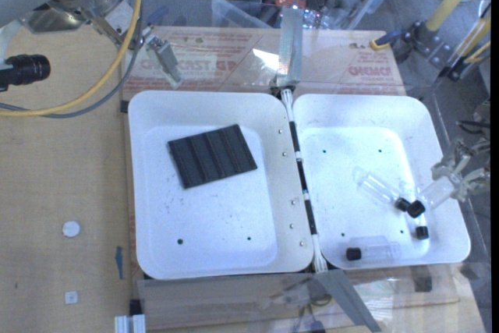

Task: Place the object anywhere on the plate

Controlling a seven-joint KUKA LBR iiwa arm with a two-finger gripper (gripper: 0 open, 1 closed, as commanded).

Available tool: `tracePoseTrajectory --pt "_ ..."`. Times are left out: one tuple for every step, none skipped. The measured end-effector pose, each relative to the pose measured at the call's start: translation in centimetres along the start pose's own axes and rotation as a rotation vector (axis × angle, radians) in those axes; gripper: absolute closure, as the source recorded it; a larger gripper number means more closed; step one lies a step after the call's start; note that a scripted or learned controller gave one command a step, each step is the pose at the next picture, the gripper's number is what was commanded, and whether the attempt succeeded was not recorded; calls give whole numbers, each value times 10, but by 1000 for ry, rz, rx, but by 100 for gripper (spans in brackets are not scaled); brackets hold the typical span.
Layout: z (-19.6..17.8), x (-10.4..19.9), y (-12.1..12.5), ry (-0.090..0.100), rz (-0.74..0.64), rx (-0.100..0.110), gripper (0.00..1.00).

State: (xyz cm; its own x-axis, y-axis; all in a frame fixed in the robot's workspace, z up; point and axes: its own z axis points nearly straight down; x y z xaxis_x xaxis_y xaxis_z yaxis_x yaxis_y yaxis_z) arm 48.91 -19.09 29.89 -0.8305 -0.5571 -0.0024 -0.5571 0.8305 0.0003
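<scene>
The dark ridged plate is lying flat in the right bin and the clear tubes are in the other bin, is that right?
Not quite. In the camera view the dark ridged plate lies flat in the left bin, not the right one. The clear tubes are in the other bin, the right bin.

Dark grey ribbed plate (212,156); white bins (148,121); clear tube (378,187).
</scene>
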Motion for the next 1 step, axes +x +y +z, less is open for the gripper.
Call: tracePoseTrajectory --pt "-11 -8 -7 -3 -466 4 100"
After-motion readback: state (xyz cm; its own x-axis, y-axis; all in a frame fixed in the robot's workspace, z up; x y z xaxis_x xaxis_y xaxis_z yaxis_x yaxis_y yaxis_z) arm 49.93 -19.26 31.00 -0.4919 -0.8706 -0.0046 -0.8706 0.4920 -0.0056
